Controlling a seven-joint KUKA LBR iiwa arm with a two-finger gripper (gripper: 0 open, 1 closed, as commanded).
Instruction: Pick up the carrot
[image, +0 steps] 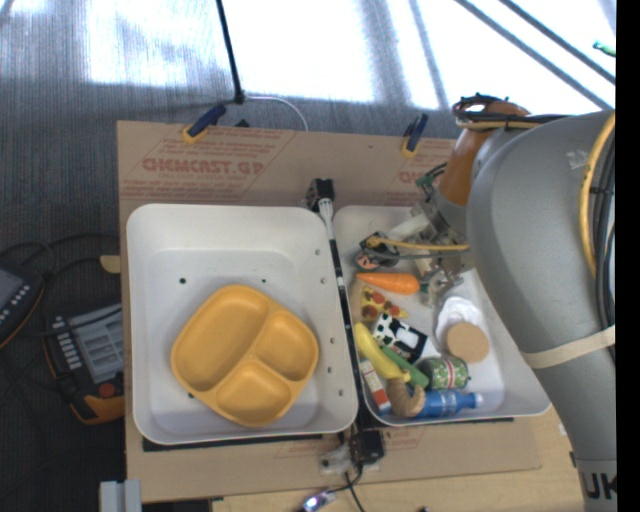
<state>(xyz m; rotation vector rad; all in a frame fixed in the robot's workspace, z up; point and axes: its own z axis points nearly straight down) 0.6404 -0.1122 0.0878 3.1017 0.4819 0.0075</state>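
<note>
The carrot (392, 283) is a small orange piece lying flat in the upper middle of the right bin (520, 395), its tip pointing right. My gripper (436, 278) hangs just to the right of the carrot's tip, low over the bin, under the orange-banded wrist (455, 175). The carrot lies free on the bin floor, and the view shows nothing held. The big grey arm covers the right side of the bin.
The right bin also holds a dark toy (377, 248), a banana (375, 352), a black-and-white box (401, 336), a green can (450, 373), a blue bottle (447, 404) and a tan-topped jar (466, 342). A yellow divided plate (245, 352) lies in the left bin (160, 260).
</note>
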